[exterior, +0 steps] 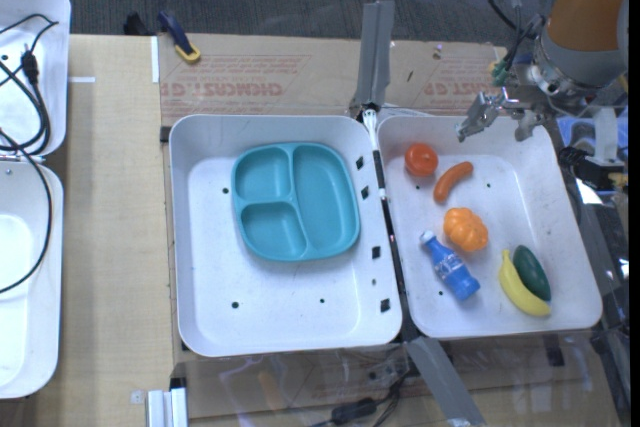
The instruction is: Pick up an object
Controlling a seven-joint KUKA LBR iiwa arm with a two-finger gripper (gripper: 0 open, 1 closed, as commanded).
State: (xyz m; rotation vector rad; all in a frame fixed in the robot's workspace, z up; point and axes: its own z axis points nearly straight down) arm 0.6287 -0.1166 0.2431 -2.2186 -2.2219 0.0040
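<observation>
Gripper [497, 115] above far edge of right bin [560, 205], fingers spread apart, holding nothing. Below it, in the bin: tomato [421, 159], sausage [452, 181], orange [465, 229], bottle [449, 267], banana [521, 287].

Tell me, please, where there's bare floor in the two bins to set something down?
Left bin: a strip all around the teal plate, widest along its near edge. Right bin: crowded among sausage, orange and bottle; barer at its near-left corner.
</observation>
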